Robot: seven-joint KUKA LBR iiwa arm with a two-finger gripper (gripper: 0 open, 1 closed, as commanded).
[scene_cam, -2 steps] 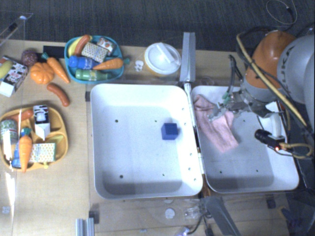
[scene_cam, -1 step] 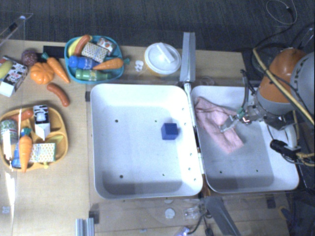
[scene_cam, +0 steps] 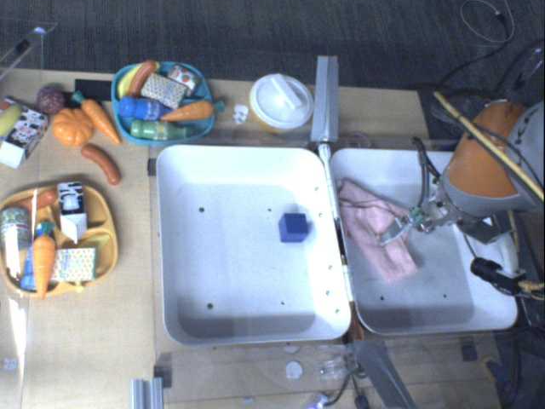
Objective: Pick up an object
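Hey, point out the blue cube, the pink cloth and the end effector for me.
blue cube (scene_cam: pixel 294 227), camera view, middle of its top face
pink cloth (scene_cam: pixel 368 218), camera view, middle of its upper part
end effector (scene_cam: pixel 393 234), camera view, between its fingertips over the cloth

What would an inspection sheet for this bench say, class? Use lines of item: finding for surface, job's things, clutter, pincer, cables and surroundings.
Surface: wooden bench bearing left bin and right bin, side by side.
Job's things: blue cube alone in the left bin; pink cloth, crumpled, in the right bin.
Clutter: blue bowl and yellow tray of toy food, loose toy carrot and sausage, white lid behind the bins.
Pincer: pincer low over the cloth's right edge; a grip cannot be confirmed.
Cables: cable loop on the floor at upper right.
Surroundings: dark carpet.
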